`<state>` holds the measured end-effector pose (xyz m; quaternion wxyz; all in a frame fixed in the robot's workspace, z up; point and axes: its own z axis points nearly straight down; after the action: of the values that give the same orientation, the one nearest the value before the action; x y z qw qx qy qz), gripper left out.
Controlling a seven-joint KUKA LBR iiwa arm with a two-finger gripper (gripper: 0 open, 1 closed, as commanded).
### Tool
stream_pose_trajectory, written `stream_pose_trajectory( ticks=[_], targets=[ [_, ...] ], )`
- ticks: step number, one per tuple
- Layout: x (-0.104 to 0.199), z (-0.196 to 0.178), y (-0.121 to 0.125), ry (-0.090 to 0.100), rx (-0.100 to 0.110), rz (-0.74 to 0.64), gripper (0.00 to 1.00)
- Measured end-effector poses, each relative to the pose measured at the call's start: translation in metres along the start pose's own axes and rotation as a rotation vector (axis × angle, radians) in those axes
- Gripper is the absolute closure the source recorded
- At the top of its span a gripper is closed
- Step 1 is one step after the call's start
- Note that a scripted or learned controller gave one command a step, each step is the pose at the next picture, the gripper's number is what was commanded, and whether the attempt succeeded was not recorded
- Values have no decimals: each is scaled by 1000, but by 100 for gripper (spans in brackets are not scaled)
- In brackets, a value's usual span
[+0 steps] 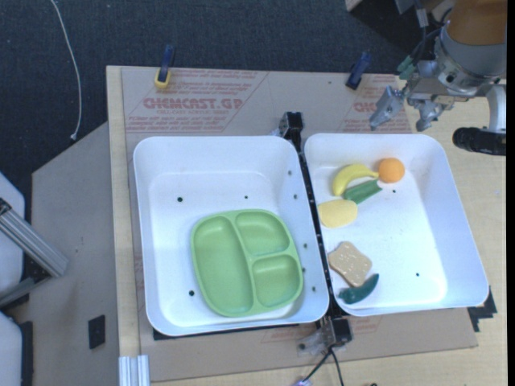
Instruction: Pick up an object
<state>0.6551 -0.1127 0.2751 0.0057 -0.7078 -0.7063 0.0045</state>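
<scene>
My gripper (405,114) hangs open above the far rim of the right bin (451,215), its two grey fingers spread with nothing between them. Below it in that bin lie an orange ball (391,170), a yellow banana (351,176), a green pepper-like piece (364,190) and a pale yellow lemon-shaped piece (337,212). Nearer the front lie a tan bread slice (349,263) and a small teal piece (359,289). The orange is the closest item to the gripper, a little below and left of it.
The left bin (161,215) holds a green divided plate (245,260). Blue clamps (165,67) (358,71) grip the cardboard board's far edge. A black clip (291,124) sits between the bins at the back.
</scene>
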Motion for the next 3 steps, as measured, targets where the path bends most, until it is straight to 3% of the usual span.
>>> stream_pose_trajectory(
  ticks=[1,3],
  targets=[
    [0,-8,2,-2,-13,-2,0],
    [-6,82,9,-1,-9,-2,0]
  ],
)
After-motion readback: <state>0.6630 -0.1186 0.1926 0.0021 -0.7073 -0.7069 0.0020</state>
